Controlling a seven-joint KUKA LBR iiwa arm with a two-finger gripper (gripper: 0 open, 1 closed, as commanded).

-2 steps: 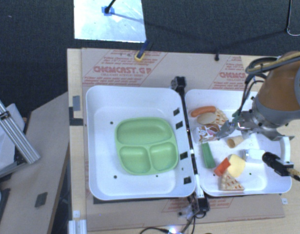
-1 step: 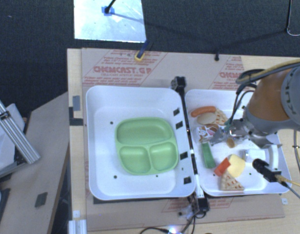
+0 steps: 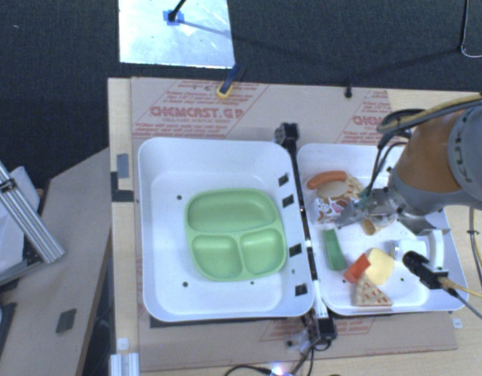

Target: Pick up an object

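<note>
In the camera view, the gripper [image 3: 356, 210] is down in the right bin [image 3: 452, 292], at the right centre of the frame, low over a cluster of toy food. Whether it is open or closed cannot be made out, since the metal parts blur into the items beneath.

The likeliest target is the small printed carton [image 3: 328, 207], lying just left of the gripper, touching it or nearly so. It looks light and stiff, with flat faces that would suit a pinch across its narrow sides, though a glossy surface could slip.

Just above it, towards the upper part of the bin, lies a hot dog [image 3: 331, 181], probably hard plastic, rounded and prone to roll. Below the gripper sit a green stick [image 3: 333, 250], an orange piece [image 3: 356, 268], a yellow lump [image 3: 379, 265] and a waffle piece [image 3: 371, 294], all near one another in the lower half of the bin, apart from the gripper. All look light and rigid.

The left bin [image 3: 158, 210], centre frame, holds a green divided plate [image 3: 233, 234], well apart from the gripper.
</note>
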